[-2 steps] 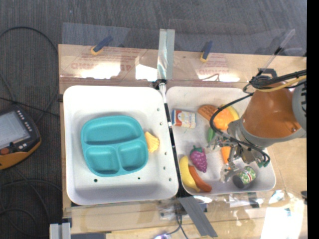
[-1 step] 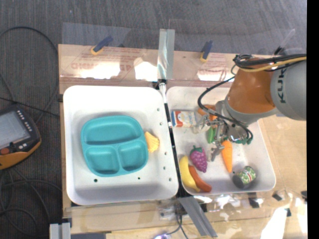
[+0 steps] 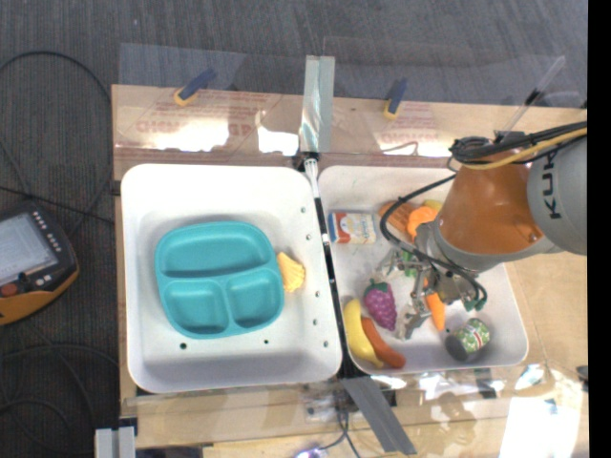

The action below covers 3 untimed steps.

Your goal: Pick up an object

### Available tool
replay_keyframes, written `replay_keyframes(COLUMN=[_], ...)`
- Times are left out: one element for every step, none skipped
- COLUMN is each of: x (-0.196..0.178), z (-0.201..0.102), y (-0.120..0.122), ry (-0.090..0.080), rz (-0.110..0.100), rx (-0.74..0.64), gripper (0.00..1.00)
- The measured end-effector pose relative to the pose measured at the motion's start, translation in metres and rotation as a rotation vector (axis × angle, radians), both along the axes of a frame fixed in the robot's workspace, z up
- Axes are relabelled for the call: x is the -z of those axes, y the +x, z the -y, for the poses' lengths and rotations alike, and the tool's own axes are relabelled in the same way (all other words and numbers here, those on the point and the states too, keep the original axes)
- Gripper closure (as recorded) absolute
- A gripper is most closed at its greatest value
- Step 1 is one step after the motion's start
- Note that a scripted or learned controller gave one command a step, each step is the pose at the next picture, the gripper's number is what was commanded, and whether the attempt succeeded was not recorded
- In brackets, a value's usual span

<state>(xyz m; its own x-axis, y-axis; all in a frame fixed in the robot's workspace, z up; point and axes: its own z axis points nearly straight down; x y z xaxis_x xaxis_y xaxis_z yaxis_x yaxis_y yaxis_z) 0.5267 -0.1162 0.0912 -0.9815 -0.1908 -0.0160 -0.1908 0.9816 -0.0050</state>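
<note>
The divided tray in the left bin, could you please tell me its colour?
Teal, a divided plastic tray, seen clearly in the camera view.

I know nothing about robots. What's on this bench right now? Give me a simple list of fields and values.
left bin: teal divided tray, with a yellow toy by the tray's right edge
right bin: purple grapes, banana, small white carton, orange carrot, dark round item
arm: orange band over the right bin
end effector: low among the toys, between the grapes and the carrot
held: nothing visibly gripped
</note>
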Motion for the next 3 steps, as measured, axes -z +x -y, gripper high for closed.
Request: replay_keyframes(x=[-0.012,0.000,-0.011], z=[-0.020,-0.009,-0.009], y=[0.063,0.028,0.030], ry=[0.001,-0.001,-0.004], rz=[-0.013,0.001,0.002], rx=[-0.050,-0.130,-0.130], gripper=[0.00,0.00,1.00])
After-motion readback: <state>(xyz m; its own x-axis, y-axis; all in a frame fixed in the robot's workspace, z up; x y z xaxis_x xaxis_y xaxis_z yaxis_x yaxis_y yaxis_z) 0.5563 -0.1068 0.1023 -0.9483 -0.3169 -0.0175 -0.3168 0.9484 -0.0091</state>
